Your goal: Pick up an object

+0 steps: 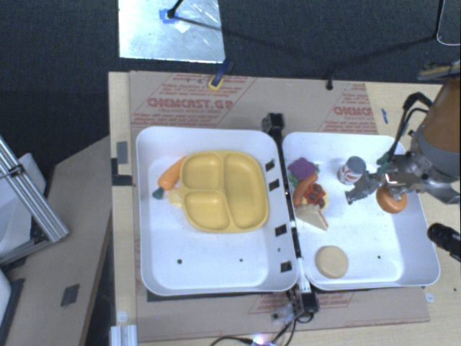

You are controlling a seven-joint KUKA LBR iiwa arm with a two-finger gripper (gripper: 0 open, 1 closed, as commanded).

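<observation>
Looking down at the bench, I see my gripper (pixel 365 184) hanging over the right bin (pixel 414 262), near its far right side. The grey arm (pixel 439 150) comes in from the right. I cannot tell from up here how the gripper is set, and I see nothing caught in it.

Just beside the gripper, a little toward the back, stands a small can (pixel 352 169) with a red and white label. It is very near the tip, but I cannot tell if they touch. On the gripper's other side, tucked close under the arm, sits a round orange thing (pixel 392 202).

Further left of the gripper, near the wall between the bins, is a little heap of toy food. A purple piece (pixel 302 168) is at the back of the heap. A red and orange piece (pixel 310 191) is in the middle. A pale wedge (pixel 314 216) is at the front. They lie close together.

Toward the front of the bin, well apart from the gripper, lies a flat tan round thing like a cookie (pixel 332 260).

Far to the left of the gripper is the left bin (pixel 155 265). In it sits a yellow plate (pixel 220 191) with three parts. A toy carrot (pixel 170 174) lies against the plate's left edge.
</observation>
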